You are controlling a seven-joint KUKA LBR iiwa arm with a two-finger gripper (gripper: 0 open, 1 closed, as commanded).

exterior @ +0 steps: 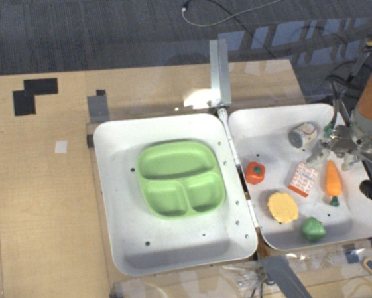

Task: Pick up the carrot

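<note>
The orange carrot (332, 179) lies in the right bin (264, 129), near its right side, with its green tip pointing toward the front. My gripper (334, 151) hangs just behind the carrot's thick end, and the grey arm with its orange band comes in from the right. The fingers look spread apart, one on either side of that end, and the carrot rests on the bin floor rather than being lifted.
The right bin also holds a grey can (301, 134), a red tomato (255, 172), a red-and-white box (303, 180) close to the carrot's left, a yellow round piece (282, 207) and a green vegetable (313, 229). A green divided plate (179, 179) lies in the left bin (116, 206).
</note>
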